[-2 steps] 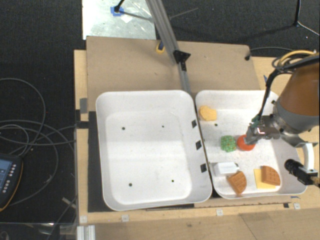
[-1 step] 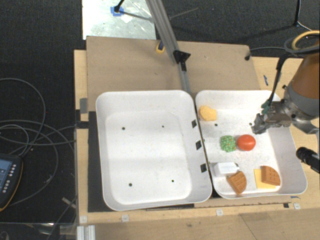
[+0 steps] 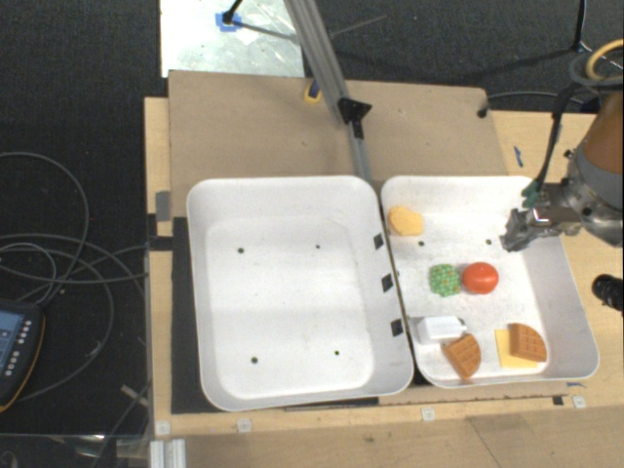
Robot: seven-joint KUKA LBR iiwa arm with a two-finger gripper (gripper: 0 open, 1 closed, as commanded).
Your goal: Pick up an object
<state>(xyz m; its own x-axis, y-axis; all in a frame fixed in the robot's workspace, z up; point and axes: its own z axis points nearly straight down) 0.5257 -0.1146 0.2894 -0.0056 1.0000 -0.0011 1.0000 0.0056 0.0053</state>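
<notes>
The right bin (image 3: 458, 195) holds several small objects. A yellow lump (image 3: 406, 221) lies near its back left. A green ball (image 3: 445, 280) and a red ball (image 3: 480, 278) sit side by side in the middle. At the front lie a white block (image 3: 440, 328), a brown piece (image 3: 464, 355), and a yellow block (image 3: 511, 351) with a brown piece (image 3: 527, 340) on it. My gripper (image 3: 516, 234) hangs over the bin's right side, above and to the right of the red ball, apart from it. Nothing shows between its fingers.
The left bin (image 3: 288, 286) lies beside the right one, joined by black clips (image 3: 387, 282). A grey pole (image 3: 322, 47) slants in from the top. Cables lie on the dark floor at the left. The arm's body covers the right bin's back right corner.
</notes>
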